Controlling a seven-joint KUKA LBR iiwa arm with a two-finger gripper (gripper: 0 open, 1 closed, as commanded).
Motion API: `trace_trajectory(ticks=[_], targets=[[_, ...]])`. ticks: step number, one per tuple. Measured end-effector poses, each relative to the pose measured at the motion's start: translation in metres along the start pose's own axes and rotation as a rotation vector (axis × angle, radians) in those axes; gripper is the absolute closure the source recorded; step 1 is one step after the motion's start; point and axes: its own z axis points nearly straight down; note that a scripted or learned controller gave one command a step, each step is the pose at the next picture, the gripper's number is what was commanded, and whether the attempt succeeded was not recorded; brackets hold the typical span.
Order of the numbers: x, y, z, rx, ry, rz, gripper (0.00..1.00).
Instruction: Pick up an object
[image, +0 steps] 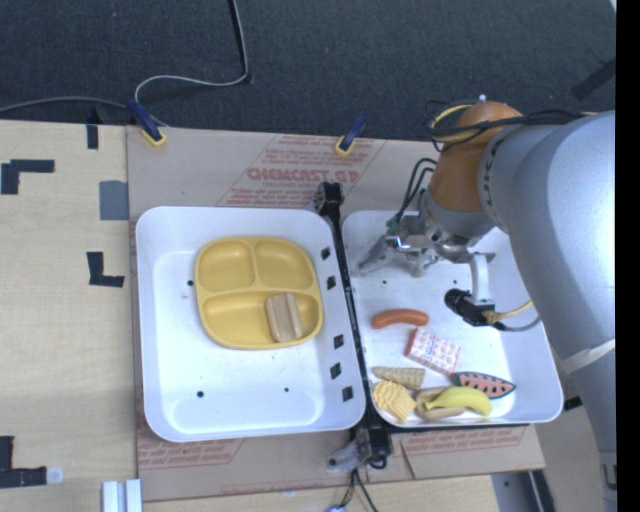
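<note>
A: While the arm (560, 200) reached in from the right, where was its gripper (400, 252)?

B: It hung above the upper part of the right bin (530, 385), close to the divider between the two bins. Its fingers were spread, with nothing between them.

A: And the things to pick?

B: They lay in the right bin, nearer the front. A hot dog (400, 319) rested just below the gripper but apart from it. A pink wafer (433, 350) sat close beside the hot dog, toward the front. Along the front edge were a cracker (399, 377), a waffle piece (393, 402), a banana (458, 402) and a watermelon slice (484, 382), all crowded together.

A: What about the left bin (165, 300)?

B: It held a yellow divided plate (255, 290), and a tan bread slice (284, 317) lay in the plate's lower right compartment.

A: Anything near the wrist?

B: A black connector with a yellow cable (480, 308) hung over the right bin, just right of the hot dog.
</note>
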Motion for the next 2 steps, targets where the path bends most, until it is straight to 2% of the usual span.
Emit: trace_trajectory(ticks=[1,2], targets=[[-0.0002,0.0001,-0.01,0.0,-0.001,-0.001,1.0],[-0.0002,-0.0001,-0.0095,0.0,-0.001,-0.001,0.0]])
